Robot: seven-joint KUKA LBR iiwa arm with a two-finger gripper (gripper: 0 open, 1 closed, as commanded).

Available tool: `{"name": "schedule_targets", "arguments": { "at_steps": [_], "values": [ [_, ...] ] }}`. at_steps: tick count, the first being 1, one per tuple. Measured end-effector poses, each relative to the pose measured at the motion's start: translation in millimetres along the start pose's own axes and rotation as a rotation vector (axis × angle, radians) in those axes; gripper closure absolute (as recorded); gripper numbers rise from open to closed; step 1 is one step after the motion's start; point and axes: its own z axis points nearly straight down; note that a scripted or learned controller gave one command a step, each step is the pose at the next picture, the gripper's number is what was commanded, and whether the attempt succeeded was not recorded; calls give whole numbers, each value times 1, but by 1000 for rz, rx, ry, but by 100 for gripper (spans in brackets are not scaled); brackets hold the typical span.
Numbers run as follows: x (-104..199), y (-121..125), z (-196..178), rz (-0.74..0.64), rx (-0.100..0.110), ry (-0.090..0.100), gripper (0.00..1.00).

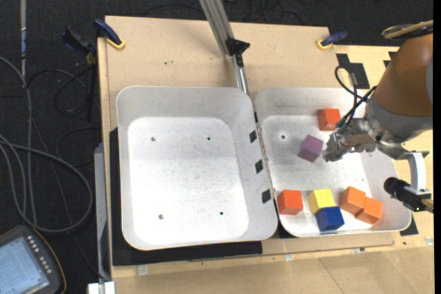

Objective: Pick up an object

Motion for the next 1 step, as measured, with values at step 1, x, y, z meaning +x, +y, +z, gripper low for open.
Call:
{"name": "schedule_targets", "arguments": {
  "at_steps": [1],
  "values": [
    [-10,5,-56,0,0,-1,100]
  ]
}}
